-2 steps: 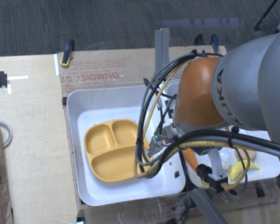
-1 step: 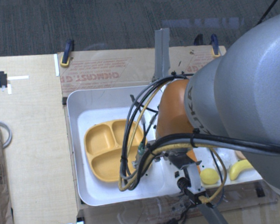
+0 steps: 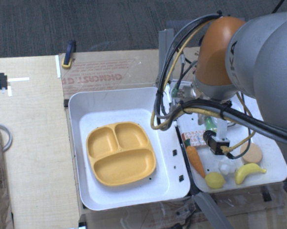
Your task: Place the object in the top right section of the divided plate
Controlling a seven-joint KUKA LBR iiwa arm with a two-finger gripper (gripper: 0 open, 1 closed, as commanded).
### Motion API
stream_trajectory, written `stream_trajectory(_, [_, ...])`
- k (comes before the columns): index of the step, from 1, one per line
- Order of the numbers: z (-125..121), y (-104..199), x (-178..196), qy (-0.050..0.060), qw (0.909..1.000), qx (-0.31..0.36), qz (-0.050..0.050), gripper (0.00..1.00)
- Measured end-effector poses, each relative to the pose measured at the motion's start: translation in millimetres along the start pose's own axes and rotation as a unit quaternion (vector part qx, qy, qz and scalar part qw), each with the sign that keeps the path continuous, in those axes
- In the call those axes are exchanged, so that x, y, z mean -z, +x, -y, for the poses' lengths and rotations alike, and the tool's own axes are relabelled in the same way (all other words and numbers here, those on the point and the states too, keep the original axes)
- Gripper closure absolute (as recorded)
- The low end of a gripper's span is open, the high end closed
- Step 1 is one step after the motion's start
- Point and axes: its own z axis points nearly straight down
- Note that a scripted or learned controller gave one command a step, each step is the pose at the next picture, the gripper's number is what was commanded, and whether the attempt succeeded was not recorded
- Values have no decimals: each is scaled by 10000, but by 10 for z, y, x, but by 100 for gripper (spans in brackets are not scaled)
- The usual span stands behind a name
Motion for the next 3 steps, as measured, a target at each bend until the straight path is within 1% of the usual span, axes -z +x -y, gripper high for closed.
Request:
stream_trajectory(1, [617, -1237, -201, 15, 9938, -1109, -6, 0])
stream_trajectory(2, [862, 293, -193, 4, 9973, 731, -3, 0])
stream_trajectory(3, [65, -92, -192, -1, 9899, 1415, -2, 0])
